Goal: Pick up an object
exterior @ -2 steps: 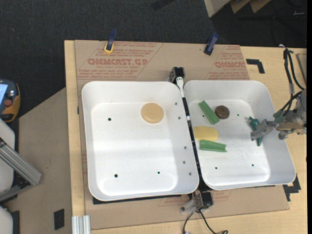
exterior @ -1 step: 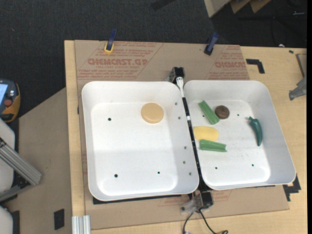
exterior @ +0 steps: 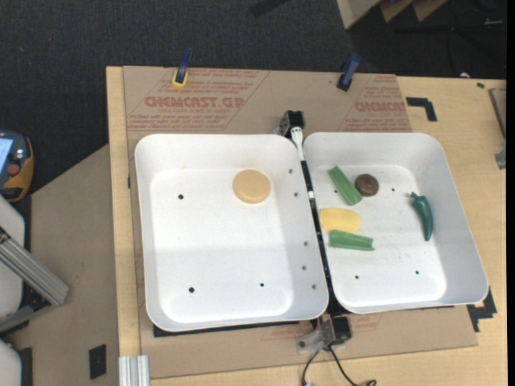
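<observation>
A round tan disc (exterior: 252, 186) lies in the left bin (exterior: 161, 215), toward its back right. In the right bin (exterior: 451, 256) a light green strip (exterior: 344, 184) lies next to a small brown round piece (exterior: 367, 185). Just in front of them a yellow piece (exterior: 340, 219) touches a second green strip (exterior: 351, 241). A dark green pepper-shaped piece (exterior: 422, 214) lies alone near the right wall.
Both bins sit on a brown cardboard sheet (exterior: 241, 95) held by two clips at the back, one (exterior: 183, 71) on the left and one (exterior: 349, 71) on the right. A cable connector (exterior: 330, 334) sticks out at the front between the bins.
</observation>
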{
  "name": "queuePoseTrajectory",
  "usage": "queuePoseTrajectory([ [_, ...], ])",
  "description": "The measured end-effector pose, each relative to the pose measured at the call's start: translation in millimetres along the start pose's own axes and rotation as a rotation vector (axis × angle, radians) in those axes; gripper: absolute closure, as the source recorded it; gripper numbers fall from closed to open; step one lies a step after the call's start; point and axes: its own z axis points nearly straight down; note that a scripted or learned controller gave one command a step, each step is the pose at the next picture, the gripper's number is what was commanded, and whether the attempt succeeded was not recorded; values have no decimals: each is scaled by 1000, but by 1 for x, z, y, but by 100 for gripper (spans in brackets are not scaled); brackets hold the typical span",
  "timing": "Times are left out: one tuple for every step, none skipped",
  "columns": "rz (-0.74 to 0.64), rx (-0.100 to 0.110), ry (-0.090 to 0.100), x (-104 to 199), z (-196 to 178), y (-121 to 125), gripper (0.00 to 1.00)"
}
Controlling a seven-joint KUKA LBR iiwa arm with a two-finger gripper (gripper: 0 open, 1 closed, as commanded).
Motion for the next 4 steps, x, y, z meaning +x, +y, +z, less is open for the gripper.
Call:
queuePoseTrajectory([
  [0,17,9,3,131,44,100],
  [0,2,2,1,111,45,100],
  [-1,-2,0,1,101,46,100],
  [4,10,7,16,96,-33,100],
])
